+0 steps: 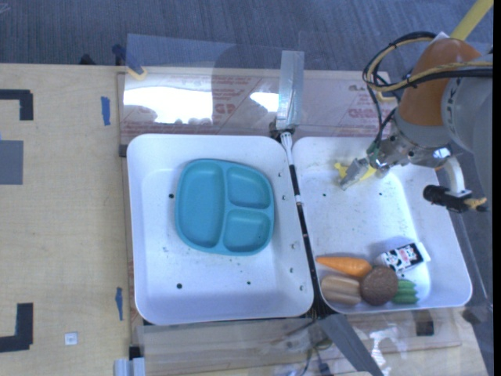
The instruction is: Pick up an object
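Right bin (356,218) mid-floor bare; food (368,276) crowds near rim.

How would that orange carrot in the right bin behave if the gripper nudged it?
The carrot looks rounded and tapered, so it would probably roll in a curve. It looks like a light toy. It lies against the tan piece, which may block its roll.

The arm (462,108) is grey with an orange band (435,84) above the wrist, looped by black and yellow cables (389,61); its gripper (356,172) looks metallic, perhaps yellow-tipped.
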